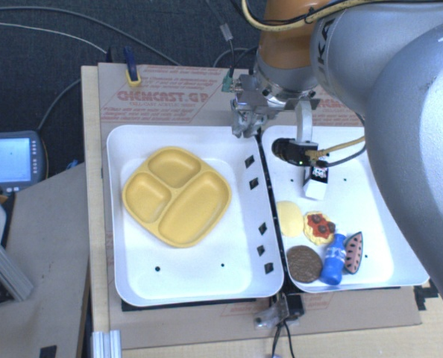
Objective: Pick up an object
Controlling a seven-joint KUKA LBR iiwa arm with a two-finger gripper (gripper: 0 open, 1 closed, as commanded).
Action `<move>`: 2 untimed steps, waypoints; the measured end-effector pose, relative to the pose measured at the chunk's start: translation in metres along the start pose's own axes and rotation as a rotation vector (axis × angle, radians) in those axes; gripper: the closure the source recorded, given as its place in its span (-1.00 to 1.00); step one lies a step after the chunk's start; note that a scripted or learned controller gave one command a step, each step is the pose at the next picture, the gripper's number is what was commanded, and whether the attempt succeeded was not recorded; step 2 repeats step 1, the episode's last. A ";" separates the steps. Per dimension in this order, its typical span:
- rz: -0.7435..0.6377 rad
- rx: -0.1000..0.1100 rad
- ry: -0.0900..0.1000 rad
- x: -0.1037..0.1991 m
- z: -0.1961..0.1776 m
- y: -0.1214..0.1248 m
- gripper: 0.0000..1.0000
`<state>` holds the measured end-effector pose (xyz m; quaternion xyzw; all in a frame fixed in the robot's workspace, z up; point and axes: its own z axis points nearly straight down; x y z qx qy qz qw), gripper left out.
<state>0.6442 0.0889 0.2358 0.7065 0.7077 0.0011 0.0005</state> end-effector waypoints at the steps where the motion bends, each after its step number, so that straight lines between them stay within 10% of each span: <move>1: 0.000 0.002 -0.001 0.000 0.001 0.000 -1.00; 2: 0.000 0.002 -0.001 0.000 0.001 0.000 -1.00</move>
